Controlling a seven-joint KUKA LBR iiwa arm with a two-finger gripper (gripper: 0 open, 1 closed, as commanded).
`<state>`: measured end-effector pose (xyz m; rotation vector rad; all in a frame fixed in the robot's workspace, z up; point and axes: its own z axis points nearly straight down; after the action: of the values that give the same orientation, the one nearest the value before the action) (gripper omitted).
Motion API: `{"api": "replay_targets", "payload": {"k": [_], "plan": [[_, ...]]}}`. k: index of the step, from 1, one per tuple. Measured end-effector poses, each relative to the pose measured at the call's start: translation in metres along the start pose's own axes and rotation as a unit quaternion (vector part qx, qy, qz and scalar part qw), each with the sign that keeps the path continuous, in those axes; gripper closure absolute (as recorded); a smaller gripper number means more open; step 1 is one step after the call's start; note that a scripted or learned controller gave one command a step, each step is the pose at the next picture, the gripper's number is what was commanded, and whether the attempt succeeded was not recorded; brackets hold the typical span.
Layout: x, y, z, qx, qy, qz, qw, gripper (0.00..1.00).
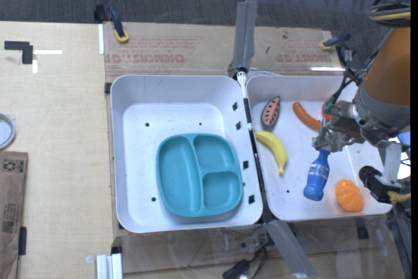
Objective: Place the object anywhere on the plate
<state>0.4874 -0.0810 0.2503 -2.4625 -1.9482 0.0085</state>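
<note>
While nothing is lying on the plate [198, 174] yet, the task is sitting at its picking stage, by my reading. Nearest the camera, the blue divided plate is resting in the left bin [124, 160], toward its front, with three compartments showing. In the right bin [287, 202], an orange fruit [349, 196] is lying at the front right, and a blue bottle [317, 178] is lying just beside it to the left, tilted, its neck pointing up toward the arm. Directly over that neck, the gripper [328, 139] is hanging, touching or almost touching the bottle's top; whether it is parted or closed is not something I can tell, nor whether it is gripping the bottle. A yellow banana [274, 148] is lying near the divider between the bins. Farther back, a watermelon slice [270, 112] and a red sausage-shaped toy [305, 115] are resting near the rear wall. Beyond the bins, cardboard [176, 49] is covering the worktop [46, 101].

The bottle is looking like the chosen object. The next move is calling for a firm hold on its neck, a lift clear of the bin wall, and a carry leftward across the divider to above the plate.
</note>
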Motion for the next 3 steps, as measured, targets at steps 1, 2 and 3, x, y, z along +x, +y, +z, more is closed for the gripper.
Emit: {"api": "replay_targets", "payload": {"k": [1, 2, 3], "plan": [[0.098, 0.019, 0.06, 0.001, 0.0, 0.001, 1.0, 1.0], [0.139, -0.002, 0.06, 0.001, 0.0, -0.058, 0.9983, 1.0], [0.139, -0.002, 0.06, 0.0, 0.0, -0.058, 0.9983, 0.0]]}}
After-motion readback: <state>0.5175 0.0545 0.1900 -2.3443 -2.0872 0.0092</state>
